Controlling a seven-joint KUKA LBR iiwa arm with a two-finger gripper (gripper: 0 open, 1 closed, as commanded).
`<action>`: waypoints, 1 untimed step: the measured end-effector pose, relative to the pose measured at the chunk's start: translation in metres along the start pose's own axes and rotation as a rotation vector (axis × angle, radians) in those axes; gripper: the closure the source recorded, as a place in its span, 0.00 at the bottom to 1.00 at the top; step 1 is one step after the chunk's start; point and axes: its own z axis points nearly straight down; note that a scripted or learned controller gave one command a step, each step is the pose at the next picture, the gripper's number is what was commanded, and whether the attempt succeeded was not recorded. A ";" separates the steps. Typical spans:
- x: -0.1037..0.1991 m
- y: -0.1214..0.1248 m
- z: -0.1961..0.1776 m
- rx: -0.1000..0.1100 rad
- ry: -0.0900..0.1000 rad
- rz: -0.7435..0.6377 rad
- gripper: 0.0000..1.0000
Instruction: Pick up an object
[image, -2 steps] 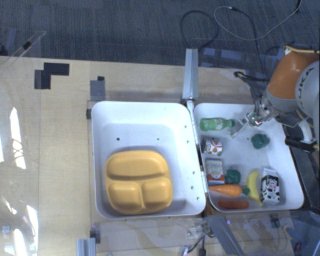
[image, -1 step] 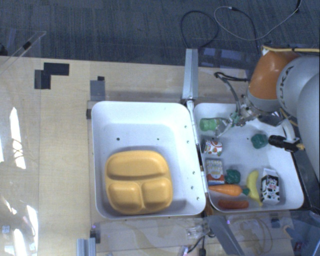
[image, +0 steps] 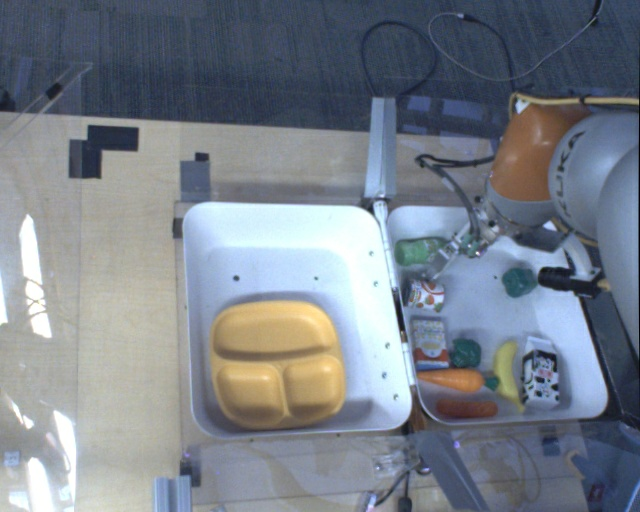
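Note:
The right bin (image: 575, 300) holds several small items. A light green object (image: 416, 250) lies at its back left, with a red-and-white piece (image: 427, 294) and a small printed carton (image: 430, 337) in front of it. My gripper (image: 447, 254) hangs low over the bin's back left, its tip right beside the light green object. Nothing is visibly held. A teal lump (image: 518, 282) sits toward the right wall. Along the front lie a carrot (image: 450, 380), a red sausage (image: 465, 408), a banana (image: 507, 368), a dark green piece (image: 465, 352) and a cow-print carton (image: 540, 372).
In the left bin (image: 280, 235) rests a yellow divided tray (image: 278, 362) at the front. A metal divider post (image: 380, 150) stands behind the gap between the bins. The grey and orange arm (image: 560, 160) covers the right bin's back right corner.

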 end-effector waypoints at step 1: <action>-0.004 0.001 -0.009 -0.006 -0.013 -0.004 1.00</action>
